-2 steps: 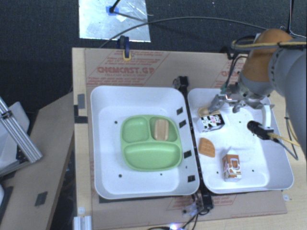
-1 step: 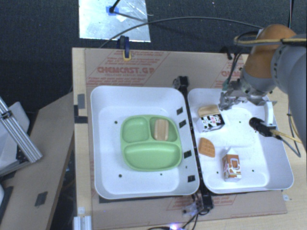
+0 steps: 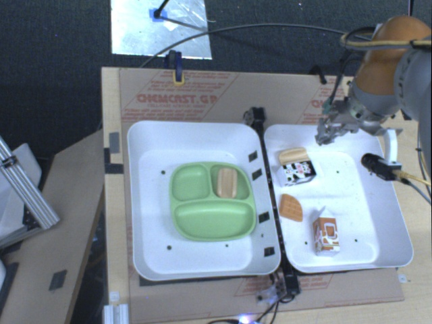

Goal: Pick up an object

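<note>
Cardboard [image 3: 202, 94] with red print lies under two white bins set side by side. The left bin [image 3: 145, 181] holds a green plate [image 3: 209, 218] with three compartments. A tan block [image 3: 226, 182] lies in the plate's upper right compartment, its long side running up the view.

The right bin [image 3: 364, 214] holds four loose things, all in its left half. A tan bun [image 3: 293, 155] lies near the far left corner. A black-and-white box [image 3: 300, 173] sits just below the bun, touching it or nearly so. An orange biscuit [image 3: 291, 208] lies flat further toward the near side, close to the wall between the bins. An orange-and-white carton [image 3: 327, 235] sits beside the biscuit, to its right and a little nearer the front rim.

The gripper [image 3: 327, 133] hangs over the far edge of the right bin, to the right of the bun and apart from it. Whether it is open or closed, and whether it has hold of anything, cannot be told from this slant. The arm [image 3: 385, 73] reaches in from the upper right.
</note>
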Available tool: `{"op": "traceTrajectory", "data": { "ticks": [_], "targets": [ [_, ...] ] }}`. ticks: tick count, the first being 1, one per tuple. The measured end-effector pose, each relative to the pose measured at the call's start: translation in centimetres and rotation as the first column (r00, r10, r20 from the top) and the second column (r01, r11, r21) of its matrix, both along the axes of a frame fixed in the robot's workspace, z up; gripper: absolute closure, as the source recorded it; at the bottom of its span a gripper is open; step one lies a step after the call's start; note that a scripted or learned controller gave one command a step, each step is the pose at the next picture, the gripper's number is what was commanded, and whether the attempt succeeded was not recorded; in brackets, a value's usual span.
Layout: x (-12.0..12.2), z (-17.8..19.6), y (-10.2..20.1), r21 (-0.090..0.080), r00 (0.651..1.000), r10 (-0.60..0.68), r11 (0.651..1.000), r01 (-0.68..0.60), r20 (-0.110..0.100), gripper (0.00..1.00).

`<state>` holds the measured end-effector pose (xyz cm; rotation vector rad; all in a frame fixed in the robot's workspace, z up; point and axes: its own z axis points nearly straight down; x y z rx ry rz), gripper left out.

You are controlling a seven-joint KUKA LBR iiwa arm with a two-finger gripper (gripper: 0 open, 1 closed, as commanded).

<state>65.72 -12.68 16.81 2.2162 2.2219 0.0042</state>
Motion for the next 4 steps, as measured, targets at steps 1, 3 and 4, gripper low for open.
{"op": "traceTrajectory", "data": {
  "ticks": [1,3,4],
  "targets": [
    [0.4,4.5,0.3,0.0,1.0,0.002,1.0,-0.002,0.002,1.0],
    [-1.0,11.3,5.6,0.001,1.0,0.006,1.0,-0.006,-0.002,1.0],
    [-3.3,10.8,9.9,0.001,1.0,0.004,1.0,-0.004,-0.004,1.0]
  ]
}}
